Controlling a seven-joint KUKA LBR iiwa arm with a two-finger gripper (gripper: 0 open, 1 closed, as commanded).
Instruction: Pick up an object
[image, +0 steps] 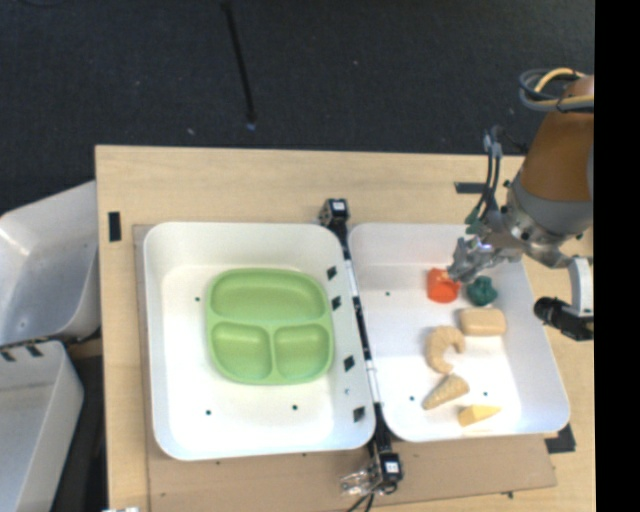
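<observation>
Six small toys sit in the right bin (520, 300). The hand (468, 262) hangs low just above the orange toy (441, 286), green toy (483, 291) beside it; spread or pinched, I cannot tell. Looks like the approach; next, drop squarely and close.

your right bin (400, 400) has open floor at left; red piece (441, 287), green piece (484, 292) and pastries (444, 350) crowd its right half.
</observation>
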